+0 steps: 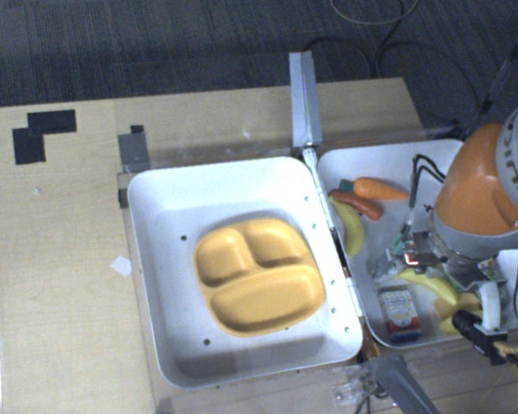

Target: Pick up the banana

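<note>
The banana [437,288] is yellow and lies near the front of the right bin [377,330], partly covered by the arm. My gripper [414,249] hangs low over the middle of that bin, just above and behind the banana's near end. The grey wrist and orange band [473,192] hide most of the gripper from this view. I see nothing clearly between the gripper's tips.
An orange carrot [379,187] and a red-orange piece [357,204] lie at the back of the right bin, beside a yellow-green item [352,228]. A small labelled packet [399,311] sits at the front. The left bin [167,261] holds a yellow compartment tray [257,274].
</note>
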`<state>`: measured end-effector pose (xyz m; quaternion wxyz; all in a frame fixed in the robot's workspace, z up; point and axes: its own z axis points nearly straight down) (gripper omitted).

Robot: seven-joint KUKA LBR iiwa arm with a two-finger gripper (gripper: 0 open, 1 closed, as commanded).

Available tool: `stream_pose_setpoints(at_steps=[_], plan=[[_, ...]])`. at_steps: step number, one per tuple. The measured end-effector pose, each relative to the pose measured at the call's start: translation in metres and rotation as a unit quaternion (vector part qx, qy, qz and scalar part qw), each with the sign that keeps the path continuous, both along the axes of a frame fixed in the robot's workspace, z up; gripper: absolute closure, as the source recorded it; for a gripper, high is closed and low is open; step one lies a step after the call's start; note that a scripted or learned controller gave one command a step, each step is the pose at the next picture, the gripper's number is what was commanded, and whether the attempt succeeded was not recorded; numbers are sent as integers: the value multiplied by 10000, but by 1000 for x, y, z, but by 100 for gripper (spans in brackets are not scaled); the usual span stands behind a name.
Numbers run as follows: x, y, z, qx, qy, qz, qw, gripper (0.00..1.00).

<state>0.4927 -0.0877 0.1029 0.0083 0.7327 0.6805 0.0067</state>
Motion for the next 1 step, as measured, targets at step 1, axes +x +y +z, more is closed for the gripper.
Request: stream_pose_setpoints(at_steps=[1], plan=[[-4,-24,15,21,80,-720,9974,0]])
